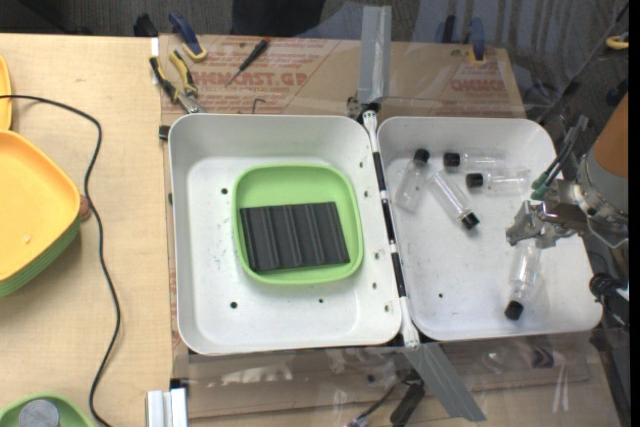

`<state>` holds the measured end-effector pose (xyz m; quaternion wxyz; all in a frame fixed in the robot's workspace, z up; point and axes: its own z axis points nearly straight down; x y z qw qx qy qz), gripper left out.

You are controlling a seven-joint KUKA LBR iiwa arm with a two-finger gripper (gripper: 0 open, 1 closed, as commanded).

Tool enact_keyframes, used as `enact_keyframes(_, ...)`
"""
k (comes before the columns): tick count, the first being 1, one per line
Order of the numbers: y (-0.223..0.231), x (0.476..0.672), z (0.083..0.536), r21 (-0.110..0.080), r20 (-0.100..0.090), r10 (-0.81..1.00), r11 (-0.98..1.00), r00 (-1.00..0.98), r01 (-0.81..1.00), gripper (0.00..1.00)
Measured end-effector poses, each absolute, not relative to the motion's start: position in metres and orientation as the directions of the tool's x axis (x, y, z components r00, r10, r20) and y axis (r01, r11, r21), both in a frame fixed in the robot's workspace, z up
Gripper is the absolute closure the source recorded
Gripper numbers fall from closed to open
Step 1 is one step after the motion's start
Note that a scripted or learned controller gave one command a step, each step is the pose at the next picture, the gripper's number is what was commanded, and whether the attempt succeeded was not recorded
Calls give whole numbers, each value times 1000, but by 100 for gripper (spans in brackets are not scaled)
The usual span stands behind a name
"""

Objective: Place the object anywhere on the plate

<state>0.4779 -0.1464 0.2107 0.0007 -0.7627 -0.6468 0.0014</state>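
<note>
Right bin (pixel 560 315), lower right of the frame: several clear plastic vials with black caps lie loose on its floor. One vial (pixel 522 283) lies near the bin's right wall, cap toward the bottom of the frame, directly below the hand (pixel 540 227). Three or four more vials (pixel 455 200) are scattered in the bin's upper half, well apart from the hand.

Hand: it hangs over the right side of the right bin, just above the upper end of the near vial. Whether it is open or closed cannot be told from this angle; nothing is visibly held.

Left bin (pixel 200 245): a green plate (pixel 296 183) sits at its centre, carrying a dark ribbed insert (pixel 296 237).

Assessment: the vial looks light, rigid, smooth and prone to roll or slip. A grasp across the middle of the barrel, square to its long axis, appears safest.
</note>
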Motion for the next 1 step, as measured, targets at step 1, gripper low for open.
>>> enact_keyframes(1,-146,478,211,-3,-1,987,-163,163,987,0)
